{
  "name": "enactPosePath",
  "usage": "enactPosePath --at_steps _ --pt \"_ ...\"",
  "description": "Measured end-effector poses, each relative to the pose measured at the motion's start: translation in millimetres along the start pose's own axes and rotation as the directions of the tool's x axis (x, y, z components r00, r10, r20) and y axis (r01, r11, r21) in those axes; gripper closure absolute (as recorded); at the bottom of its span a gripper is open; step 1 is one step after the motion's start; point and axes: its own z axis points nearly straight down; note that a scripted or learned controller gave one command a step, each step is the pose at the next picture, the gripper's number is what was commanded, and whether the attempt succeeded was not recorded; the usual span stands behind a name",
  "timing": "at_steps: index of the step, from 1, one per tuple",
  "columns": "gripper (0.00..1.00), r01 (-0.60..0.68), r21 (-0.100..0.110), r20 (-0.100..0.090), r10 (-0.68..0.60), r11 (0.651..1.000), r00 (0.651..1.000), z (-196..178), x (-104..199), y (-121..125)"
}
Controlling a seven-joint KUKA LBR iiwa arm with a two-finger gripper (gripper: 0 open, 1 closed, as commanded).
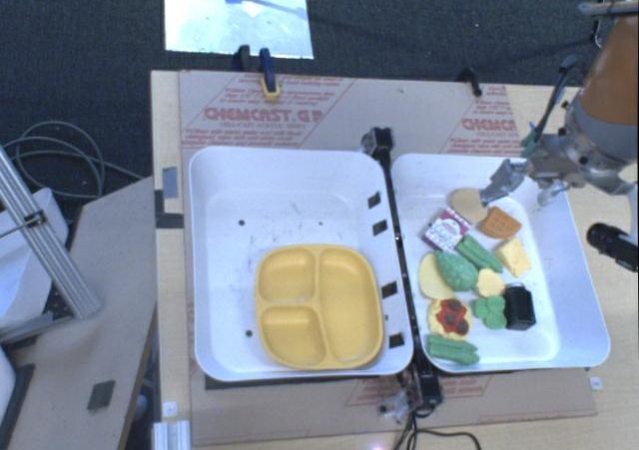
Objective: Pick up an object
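A yellow divided tray [319,305] is seen in the left bin [215,238]. To its right, the right bin [574,268] is filled with toy food [477,283]: green pieces, a pizza slice, cheese, a black block. The tool [526,182] is seen above that bin's far edge; its spread cannot be told. Both bins are carried by a cardboard-covered tabletop [300,109].

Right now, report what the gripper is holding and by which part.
Nothing is held. The gripper hangs above the right bin, near the tan round piece and orange piece, with no object between its fingers.
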Motion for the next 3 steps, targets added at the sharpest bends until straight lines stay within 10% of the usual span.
enactPosePath --at_steps 1,3 --pt "0.00 -0.006 0.009 -0.001 0.006 1.000 1.000 89 -25 -39" --pt "0.00 0.002 -0.007 0.002 -0.002 1.000 1.000 186 -52 59"
